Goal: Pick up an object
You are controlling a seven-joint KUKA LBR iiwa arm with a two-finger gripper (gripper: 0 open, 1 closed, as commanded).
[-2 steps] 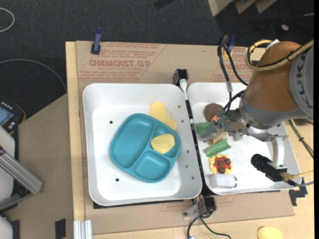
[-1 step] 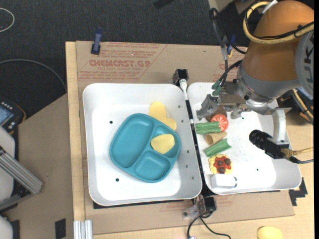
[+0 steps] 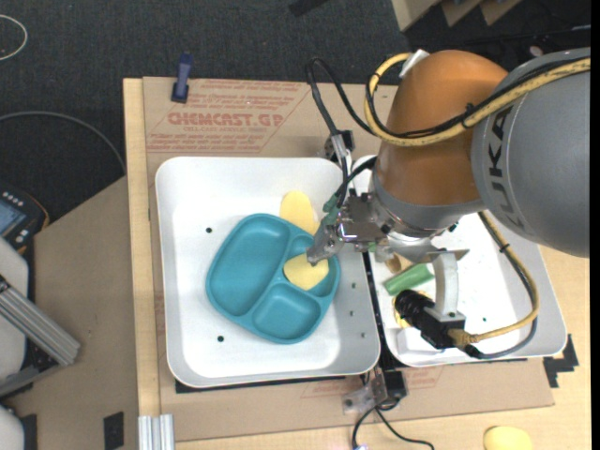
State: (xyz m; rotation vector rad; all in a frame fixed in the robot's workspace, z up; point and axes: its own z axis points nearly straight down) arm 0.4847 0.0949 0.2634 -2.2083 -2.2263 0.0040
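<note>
My gripper (image 3: 323, 244) sits low at the right rim of the tray (image 3: 248, 270), right above a yellow piece (image 3: 305, 272) in the tray's right-hand compartment. The wrist hides the tip, so I cannot tell from here whether it is spread or closed, or whether it touches the piece at all. I won't count anything as held.

I judge the yellow piece to be the target, and this to be the descent onto it. To do it well, I'd want the gripper centred over the piece and not over the tray's rim, which is just beside it. A close that catches the rim would drag or tip the tray. I'd come straight down, close gently because the piece looks soft and rounded, then lift slowly and check that the tray stays put.

The tray lies tilted across the left bin (image 3: 187, 214). A second yellow piece (image 3: 298, 210) shows just past its far rim. I can't tell whether the two are one thing.

In the right bin (image 3: 525, 298), a green piece (image 3: 409, 277) lies under the arm, well out of the way.
</note>
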